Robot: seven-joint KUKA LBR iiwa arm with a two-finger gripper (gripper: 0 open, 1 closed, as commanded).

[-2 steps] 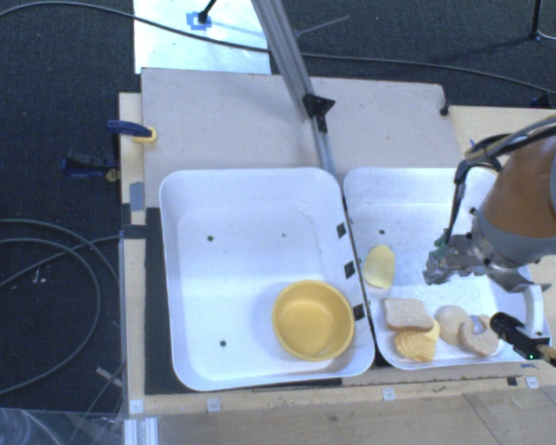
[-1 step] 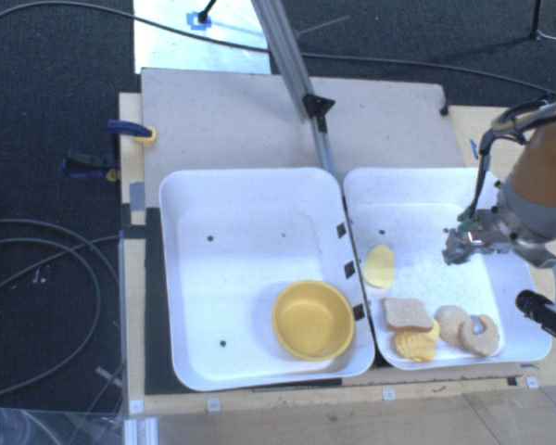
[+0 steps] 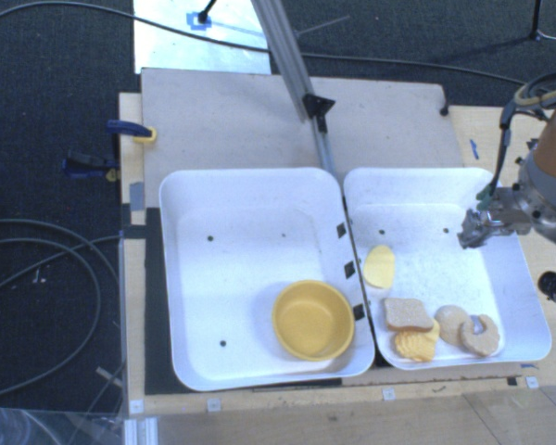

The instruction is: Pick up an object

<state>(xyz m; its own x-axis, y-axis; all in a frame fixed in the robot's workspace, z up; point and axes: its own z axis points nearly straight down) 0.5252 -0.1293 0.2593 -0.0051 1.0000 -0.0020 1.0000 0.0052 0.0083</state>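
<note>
Beside one bowl [image 3: 313, 319]: five foods (right bin [image 3: 514, 276])

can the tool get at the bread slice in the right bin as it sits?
Probably yes. The tool hangs over the right bin, up-right of the bread slice. Bare bin floor lies between them; the ridged chip touching its near edge may crowd a grasp.
</note>
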